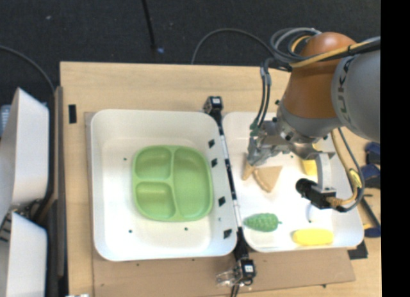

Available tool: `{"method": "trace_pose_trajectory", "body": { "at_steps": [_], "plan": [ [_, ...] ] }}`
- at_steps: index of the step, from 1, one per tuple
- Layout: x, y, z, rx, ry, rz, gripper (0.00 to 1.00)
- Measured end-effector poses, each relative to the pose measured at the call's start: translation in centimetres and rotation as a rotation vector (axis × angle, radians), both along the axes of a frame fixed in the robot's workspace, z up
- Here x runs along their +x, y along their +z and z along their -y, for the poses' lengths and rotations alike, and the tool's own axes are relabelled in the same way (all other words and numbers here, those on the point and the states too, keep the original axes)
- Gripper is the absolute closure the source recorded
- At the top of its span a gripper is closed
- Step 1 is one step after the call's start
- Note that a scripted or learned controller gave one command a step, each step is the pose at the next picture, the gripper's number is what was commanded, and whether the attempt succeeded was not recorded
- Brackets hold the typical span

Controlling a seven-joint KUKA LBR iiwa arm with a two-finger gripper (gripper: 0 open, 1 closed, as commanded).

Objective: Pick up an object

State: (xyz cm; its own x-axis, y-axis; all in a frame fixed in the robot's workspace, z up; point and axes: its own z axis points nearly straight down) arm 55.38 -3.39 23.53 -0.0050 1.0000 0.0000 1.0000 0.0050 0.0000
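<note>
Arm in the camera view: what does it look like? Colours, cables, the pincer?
The arm is a thick grey cylinder ending in a rounded orange band above the wrist. Dark cables loop over its top, and one thin cable runs down the left side to the pincer, a small grey metal assembly. A black part with a thin yellow wire hangs below the wrist.
</note>
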Motion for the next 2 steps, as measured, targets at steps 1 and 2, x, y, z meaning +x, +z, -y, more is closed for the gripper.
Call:
{"method": "trace_pose_trajectory", "body": {
  "at_steps": [1, 2],
  "plan": [
    [-0.3, 0.5, -6.0, 0.002, 0.004, 0.002, 1.0],
    [-2.5, 1.3, -11.6, 0.002, 0.004, 0.0, 1.0]
  ]
}}
